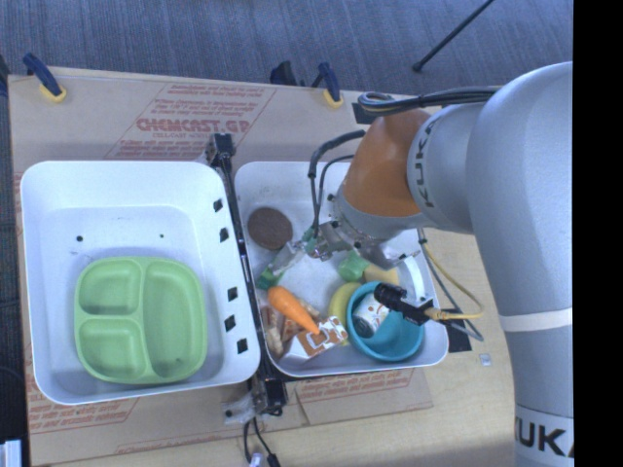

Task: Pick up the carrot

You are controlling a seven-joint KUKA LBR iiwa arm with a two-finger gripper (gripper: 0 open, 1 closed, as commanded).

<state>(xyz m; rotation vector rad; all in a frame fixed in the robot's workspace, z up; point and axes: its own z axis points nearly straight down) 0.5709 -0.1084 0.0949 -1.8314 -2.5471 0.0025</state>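
The orange carrot lies slantwise in the front left part of the right bin, with its thick end toward the bin's front. My gripper hangs low over the middle of that bin, just behind and slightly right of the carrot. The wrist and its orange band cover the gripper from above. Nothing shows between the gripper and the carrot, and the carrot rests on the bin floor.
Around the carrot lie a brown disc, a green piece, a yellow item, a blue bowl and a printed packet. A green divided plate sits in the left bin.
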